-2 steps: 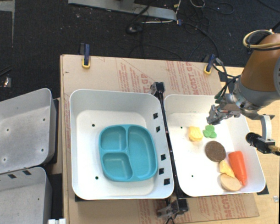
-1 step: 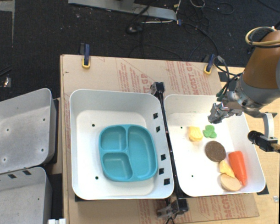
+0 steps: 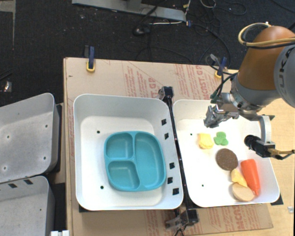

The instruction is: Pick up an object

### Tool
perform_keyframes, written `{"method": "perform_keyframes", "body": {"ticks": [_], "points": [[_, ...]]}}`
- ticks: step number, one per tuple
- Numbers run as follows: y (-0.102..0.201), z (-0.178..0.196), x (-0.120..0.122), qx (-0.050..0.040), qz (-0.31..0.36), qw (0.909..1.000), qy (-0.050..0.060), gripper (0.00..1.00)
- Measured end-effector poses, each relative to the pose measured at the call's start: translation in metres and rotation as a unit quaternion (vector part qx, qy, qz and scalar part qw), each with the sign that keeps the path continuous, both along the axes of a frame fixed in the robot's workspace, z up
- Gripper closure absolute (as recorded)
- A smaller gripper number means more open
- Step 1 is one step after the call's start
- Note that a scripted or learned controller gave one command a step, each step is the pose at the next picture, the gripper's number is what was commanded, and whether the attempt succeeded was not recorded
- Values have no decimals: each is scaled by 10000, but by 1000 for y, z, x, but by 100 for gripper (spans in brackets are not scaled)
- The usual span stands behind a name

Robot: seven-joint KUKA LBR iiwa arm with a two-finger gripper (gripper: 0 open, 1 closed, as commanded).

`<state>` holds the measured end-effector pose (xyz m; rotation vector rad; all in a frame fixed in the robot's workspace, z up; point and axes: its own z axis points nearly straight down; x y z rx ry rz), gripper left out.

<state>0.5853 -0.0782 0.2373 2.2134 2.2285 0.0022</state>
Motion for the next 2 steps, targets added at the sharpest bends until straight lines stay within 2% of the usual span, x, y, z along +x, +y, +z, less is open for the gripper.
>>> {"method": "perform_keyframes", "body": {"ticks": [1, 2], "points": [[57, 6, -1, 5, 9, 10000, 4, 100], [115, -8, 10, 1, 9, 10000, 5, 100]]}}
